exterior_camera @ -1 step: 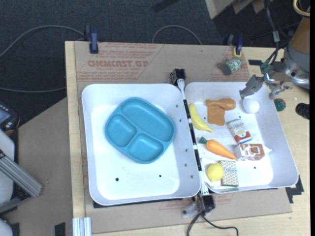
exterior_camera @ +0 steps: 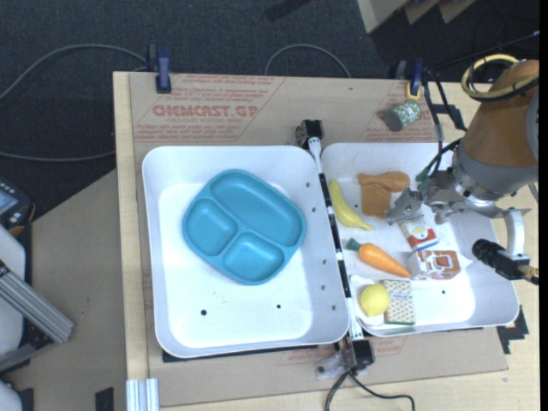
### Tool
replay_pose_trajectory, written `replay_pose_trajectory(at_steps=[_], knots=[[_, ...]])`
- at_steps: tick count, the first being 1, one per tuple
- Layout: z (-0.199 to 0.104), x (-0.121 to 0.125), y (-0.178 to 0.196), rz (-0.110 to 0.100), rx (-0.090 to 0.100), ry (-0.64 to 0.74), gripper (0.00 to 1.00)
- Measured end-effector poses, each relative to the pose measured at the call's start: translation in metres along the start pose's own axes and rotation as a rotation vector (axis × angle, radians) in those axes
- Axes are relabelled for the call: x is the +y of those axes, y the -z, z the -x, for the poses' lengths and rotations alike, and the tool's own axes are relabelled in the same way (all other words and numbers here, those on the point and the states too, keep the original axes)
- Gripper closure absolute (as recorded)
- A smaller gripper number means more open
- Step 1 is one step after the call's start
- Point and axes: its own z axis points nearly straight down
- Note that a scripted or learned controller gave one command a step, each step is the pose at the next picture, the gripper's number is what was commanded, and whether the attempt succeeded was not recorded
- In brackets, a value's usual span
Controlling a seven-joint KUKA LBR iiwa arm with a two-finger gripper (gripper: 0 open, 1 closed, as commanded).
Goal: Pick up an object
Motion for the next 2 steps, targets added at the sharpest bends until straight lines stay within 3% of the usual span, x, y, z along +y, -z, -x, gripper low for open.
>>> replay_pose_trajectory(at_steps=[1, 2], knots=[[0.038, -0.007, -0.072, 0.003, -0.003, -0.004, 0.0], [0.036, -0.004, -0.057, 0.014, -0.005, 0.0, 1.0]])
